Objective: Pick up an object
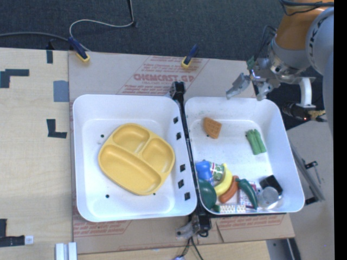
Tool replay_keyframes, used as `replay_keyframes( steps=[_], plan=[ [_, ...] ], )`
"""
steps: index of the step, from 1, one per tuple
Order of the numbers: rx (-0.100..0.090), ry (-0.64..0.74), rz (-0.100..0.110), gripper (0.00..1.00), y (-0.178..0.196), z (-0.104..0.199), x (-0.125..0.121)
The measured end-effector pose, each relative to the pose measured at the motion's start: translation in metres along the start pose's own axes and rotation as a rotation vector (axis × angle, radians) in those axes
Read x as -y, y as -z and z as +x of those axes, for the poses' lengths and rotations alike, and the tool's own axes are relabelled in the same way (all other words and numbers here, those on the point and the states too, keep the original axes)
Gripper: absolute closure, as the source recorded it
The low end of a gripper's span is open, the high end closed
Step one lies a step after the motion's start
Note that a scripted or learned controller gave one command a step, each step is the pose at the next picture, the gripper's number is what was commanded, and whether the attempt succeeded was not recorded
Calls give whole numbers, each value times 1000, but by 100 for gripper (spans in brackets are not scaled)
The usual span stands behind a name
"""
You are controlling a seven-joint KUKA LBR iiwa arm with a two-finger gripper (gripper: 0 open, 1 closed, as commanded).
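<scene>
Two shallow white plastic bins side by side on a cardboard-covered counter [162, 77]. In the left bin [87, 145], a smooth yellow divided plate [136, 158] with rounded corners. In the right bin [282, 140]: a small orange-brown waffle-textured piece [212, 127] toward the far left; a ribbed green block [255, 142] to its right, long axis running near to far, tilted slightly; along the near edge a crowded heap of toy food [225, 186], blue, yellow, green and red, beside a shiny metal can [268, 195]. Grey arm with orange band [303, 20] bent down from the upper right. Pincer [250, 88] spread wide, holding nothing, poised over the right bin's far rim.
</scene>
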State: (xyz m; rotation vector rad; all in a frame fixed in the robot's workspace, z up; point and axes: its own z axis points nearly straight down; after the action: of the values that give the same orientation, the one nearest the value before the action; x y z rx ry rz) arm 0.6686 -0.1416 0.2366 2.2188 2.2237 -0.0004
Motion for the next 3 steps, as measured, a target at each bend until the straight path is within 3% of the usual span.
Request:
replay_keyframes(
  steps=[1,2,3],
  plan=[
    [1,0,0,0,0,0,0],
    [0,0,-1,0,21,21,0],
    [-1,1,1,0,10,94,13]
  ],
)
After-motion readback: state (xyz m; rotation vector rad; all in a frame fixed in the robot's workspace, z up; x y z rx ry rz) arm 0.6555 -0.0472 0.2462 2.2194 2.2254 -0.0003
